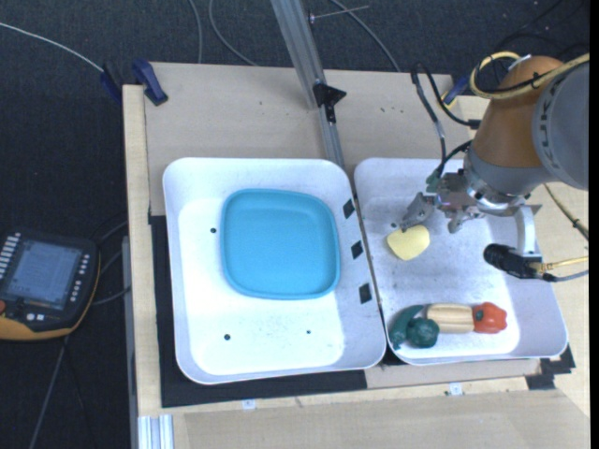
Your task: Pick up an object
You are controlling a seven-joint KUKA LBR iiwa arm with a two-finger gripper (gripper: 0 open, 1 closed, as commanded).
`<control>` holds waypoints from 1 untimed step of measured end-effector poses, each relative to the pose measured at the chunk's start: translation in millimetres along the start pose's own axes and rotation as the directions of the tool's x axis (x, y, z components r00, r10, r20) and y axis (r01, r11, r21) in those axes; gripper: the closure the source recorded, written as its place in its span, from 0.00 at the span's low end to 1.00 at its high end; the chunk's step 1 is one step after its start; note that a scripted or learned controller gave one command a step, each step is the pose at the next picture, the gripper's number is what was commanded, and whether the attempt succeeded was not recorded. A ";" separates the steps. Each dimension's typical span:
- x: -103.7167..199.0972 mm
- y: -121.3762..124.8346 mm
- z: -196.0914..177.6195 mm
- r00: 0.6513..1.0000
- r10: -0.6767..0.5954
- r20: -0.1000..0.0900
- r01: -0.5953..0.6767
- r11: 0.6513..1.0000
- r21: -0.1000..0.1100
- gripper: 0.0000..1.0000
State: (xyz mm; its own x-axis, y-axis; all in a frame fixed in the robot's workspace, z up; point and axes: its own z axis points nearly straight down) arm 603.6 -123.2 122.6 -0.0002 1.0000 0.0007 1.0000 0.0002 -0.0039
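My gripper (441,216) hangs over the back half of the right bin (543,340), fingers spread open with nothing between them. A pale yellow rounded object (409,243) lies just below and left of the left fingertip (417,215), close to it; whether they touch I cannot tell. Along the bin's front wall lie a dark green object (415,331), a tan cylinder (450,318) and a red piece (490,318) in a row, well apart from the gripper.
The left bin (192,344) holds a light blue square plate (280,243). A metal pole (301,36) slants up from behind the bins. A handheld controller (42,279) lies on the floor at far left.
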 end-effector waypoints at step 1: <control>0.0 1.5 -13.1 1.000 0.000 0.000 0.000 1.000 -0.006 1.00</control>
State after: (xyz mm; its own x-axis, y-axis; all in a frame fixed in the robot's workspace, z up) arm 605.2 -123.2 135.7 -0.0005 1.0000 0.0002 1.0000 0.0005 0.0020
